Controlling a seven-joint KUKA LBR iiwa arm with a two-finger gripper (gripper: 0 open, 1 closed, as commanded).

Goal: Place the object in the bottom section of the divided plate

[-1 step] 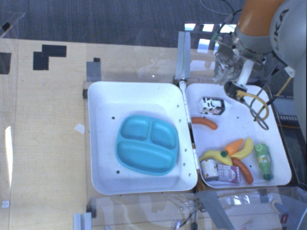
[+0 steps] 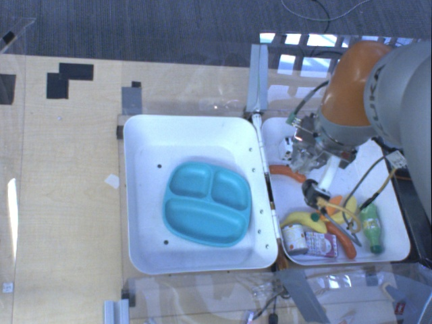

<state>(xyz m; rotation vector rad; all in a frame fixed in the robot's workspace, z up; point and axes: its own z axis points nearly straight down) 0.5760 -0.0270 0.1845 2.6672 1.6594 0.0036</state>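
Whether the gripper (image 2: 300, 155) is open or closed, or holds anything, cannot be told. It hangs over the right bin (image 2: 275, 132), toward that bin's 10 o'clock. At the gripper's 5 to 6 o'clock a banana (image 2: 302, 217), a can (image 2: 293, 238), a carrot (image 2: 343, 240) and a green bottle (image 2: 371, 227) crowd together in the bin. At its 8 o'clock the blue divided plate (image 2: 206, 203) sits in the left bin (image 2: 155, 140). Both bins rest on a pale wood bench (image 2: 61, 181), with dark carpet (image 2: 135, 12) at 12 o'clock.

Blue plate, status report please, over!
Tool over right bin, near banana and carrot. Blue plate in left bin, bottom section bare. Bin walls stand between.
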